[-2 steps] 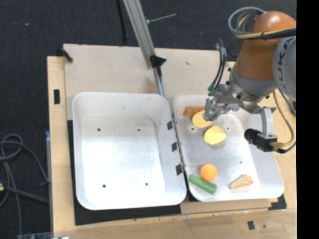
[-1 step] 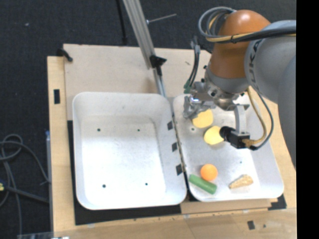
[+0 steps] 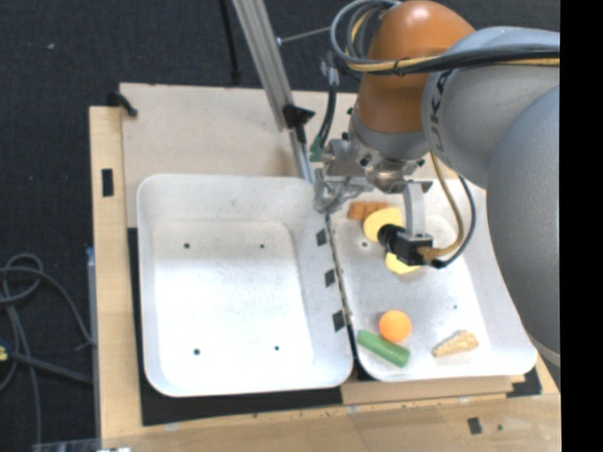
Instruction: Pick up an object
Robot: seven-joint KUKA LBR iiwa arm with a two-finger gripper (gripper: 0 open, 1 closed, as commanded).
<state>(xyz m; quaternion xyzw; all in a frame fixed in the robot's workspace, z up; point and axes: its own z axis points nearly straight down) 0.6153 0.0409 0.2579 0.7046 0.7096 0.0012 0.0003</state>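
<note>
Here, gripper [image 3: 332, 194] at right bin's [image 3: 490, 281] top-left, orange ball [image 3: 395, 325], green cylinder [image 3: 382, 347]

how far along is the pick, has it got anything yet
Done: the arm has reached the right bin, with the hand low at its upper-left corner by the yellow object. In hand: nothing visibly lifted. Left: an actual grasp; the orange ball, green cylinder and tan wedge all lie on the bin floor.

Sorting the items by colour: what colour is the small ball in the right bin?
Orange. The ball shows clearly in the camera view, beside a green stick.
</note>
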